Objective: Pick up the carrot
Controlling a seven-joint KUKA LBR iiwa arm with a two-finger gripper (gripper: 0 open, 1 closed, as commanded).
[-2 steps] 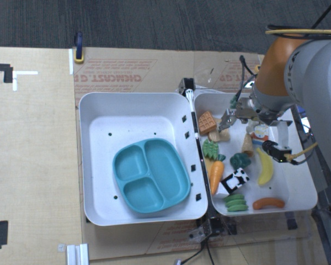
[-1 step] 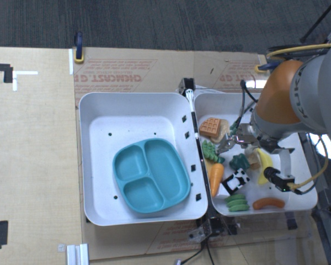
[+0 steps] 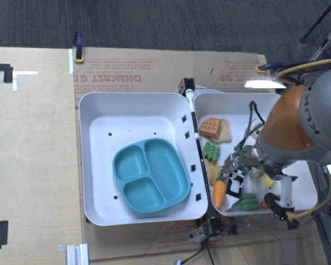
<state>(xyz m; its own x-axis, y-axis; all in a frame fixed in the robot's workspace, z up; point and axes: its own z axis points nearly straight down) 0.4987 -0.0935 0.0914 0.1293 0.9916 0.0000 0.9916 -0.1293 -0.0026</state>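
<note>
Arm [image 3: 298,120] bends over right bin [image 3: 298,206], gripper [image 3: 234,173] beside carrot [image 3: 219,193].

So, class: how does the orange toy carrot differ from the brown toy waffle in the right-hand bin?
The orange toy carrot is long and tapered; the brown toy waffle is square with a grid. The carrot lies near the bin's front left corner; the waffle lies toward the back. The carrot sits closer to the claw. Both lie in the right white bin.
</note>
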